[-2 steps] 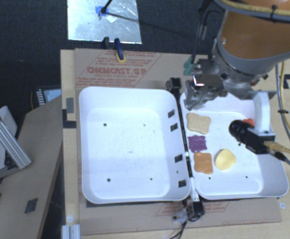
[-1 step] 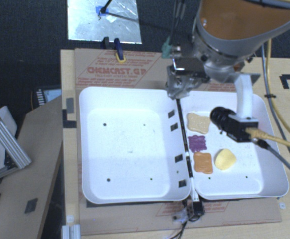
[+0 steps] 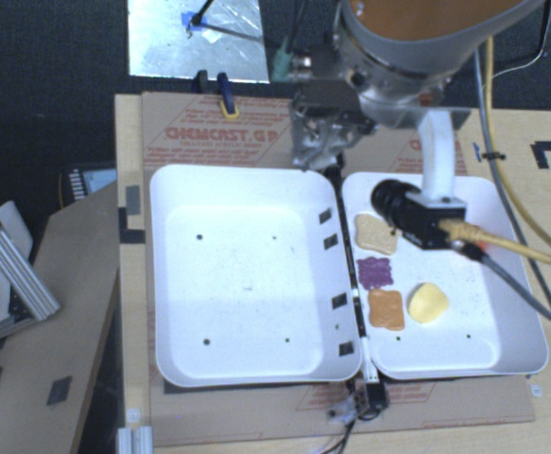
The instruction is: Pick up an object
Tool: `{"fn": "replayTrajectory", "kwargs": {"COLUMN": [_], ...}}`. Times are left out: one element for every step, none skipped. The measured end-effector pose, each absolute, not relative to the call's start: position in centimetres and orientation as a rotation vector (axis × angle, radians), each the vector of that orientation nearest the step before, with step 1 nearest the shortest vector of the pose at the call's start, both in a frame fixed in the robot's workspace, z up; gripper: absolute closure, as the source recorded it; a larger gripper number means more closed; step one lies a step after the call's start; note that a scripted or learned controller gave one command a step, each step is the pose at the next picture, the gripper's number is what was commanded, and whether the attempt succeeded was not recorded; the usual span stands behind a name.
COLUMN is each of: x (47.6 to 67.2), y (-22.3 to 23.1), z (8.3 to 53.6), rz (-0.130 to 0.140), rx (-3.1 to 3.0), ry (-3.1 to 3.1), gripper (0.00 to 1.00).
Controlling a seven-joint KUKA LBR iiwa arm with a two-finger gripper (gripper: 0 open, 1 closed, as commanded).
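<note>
Several small items lie in the right bin (image 3: 502, 348), along its left side. A tan, bread-like piece (image 3: 376, 235) is at the back, with a purple piece (image 3: 374, 271) just in front of it. An orange square (image 3: 386, 308) and a yellow lump (image 3: 428, 303) sit side by side nearest the front. My gripper (image 3: 320, 154) hangs over the back edge where the two bins meet, behind and to the left of the tan piece. It is apart from all the items. I see nothing held in it.
The left bin (image 3: 247, 272) sits beside the right one on a cardboard sheet (image 3: 218, 135). A foil sheet (image 3: 195, 26) and a blue and yellow clamp (image 3: 226, 97) lie behind it. An aluminium rail (image 3: 6, 253) stands at the far left.
</note>
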State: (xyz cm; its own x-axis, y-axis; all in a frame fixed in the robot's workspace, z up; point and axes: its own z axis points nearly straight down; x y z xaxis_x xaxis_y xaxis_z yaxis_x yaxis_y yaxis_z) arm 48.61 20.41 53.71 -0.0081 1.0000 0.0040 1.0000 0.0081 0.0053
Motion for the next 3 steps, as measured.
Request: {"fn": "replayTrajectory", "kwargs": {"x": [51.9, 51.8, 51.8], "y": [23.6, 23.4, 23.4], "z": [53.5, 53.5, 54.7], "rz": [0.005, 0.004, 0.009], "rx": [2.213, 2.216, 2.214], "ry": [2.228, 2.226, 2.227], "gripper": [1.00, 0.00, 1.00]}}
